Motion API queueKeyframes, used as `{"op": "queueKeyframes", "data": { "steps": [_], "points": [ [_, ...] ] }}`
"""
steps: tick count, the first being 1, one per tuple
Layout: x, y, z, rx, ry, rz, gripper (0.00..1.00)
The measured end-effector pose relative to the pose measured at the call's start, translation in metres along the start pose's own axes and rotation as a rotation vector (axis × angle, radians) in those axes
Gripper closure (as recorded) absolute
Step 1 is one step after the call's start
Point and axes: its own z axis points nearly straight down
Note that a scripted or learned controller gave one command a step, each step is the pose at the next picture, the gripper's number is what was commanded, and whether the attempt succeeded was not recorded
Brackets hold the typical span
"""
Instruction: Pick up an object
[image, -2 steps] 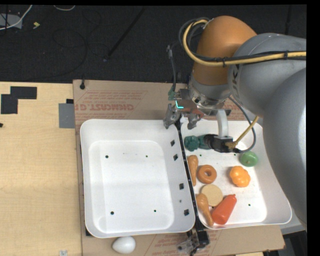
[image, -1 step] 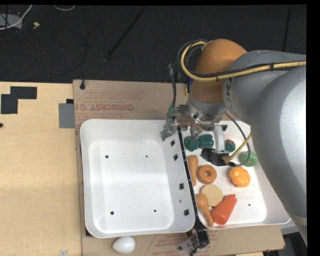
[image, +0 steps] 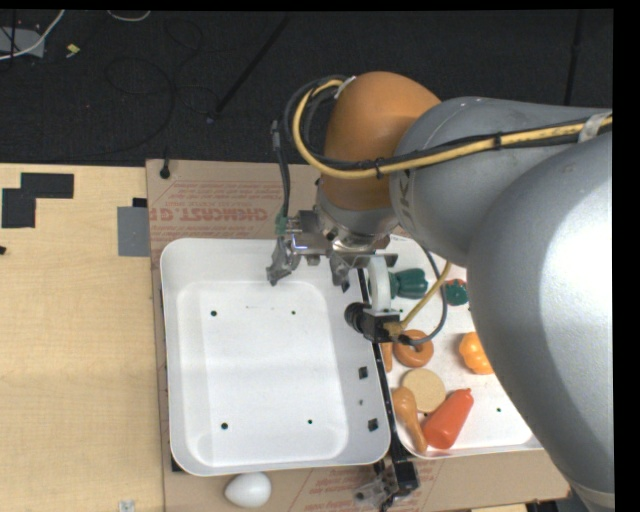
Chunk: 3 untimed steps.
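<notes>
My gripper (image: 308, 272) hangs over the far edge of the left white bin (image: 190, 300), near its far right corner. Its two fingers stand apart, and only white bin floor shows between them. The right bin (image: 505, 425) holds the objects: a green piece (image: 408, 283), a teal piece (image: 456, 294), a brown ring (image: 413, 350), an orange piece (image: 473, 354), a tan disc (image: 423, 388), a red-orange carrot shape (image: 447, 418) and a tan sausage shape (image: 405, 412). The arm covers the far and right parts of that bin.
A white egg shape (image: 247, 489) lies outside the bins on the cardboard by the left bin's near edge. The divider between the bins runs just right of the gripper. The big grey arm fills the right side.
</notes>
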Motion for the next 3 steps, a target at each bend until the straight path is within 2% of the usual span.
{"op": "queueKeyframes", "data": {
  "steps": [1, 2, 3],
  "points": [
    [0.044, -0.019, 0.133, 0.006, -0.004, 0.005, 0.0],
    [0.042, -0.017, 0.126, 0.002, -0.004, 0.008, 0.0],
    [0.031, -0.055, 0.126, 0.007, -0.005, 0.011, 0.0]
  ]
}}
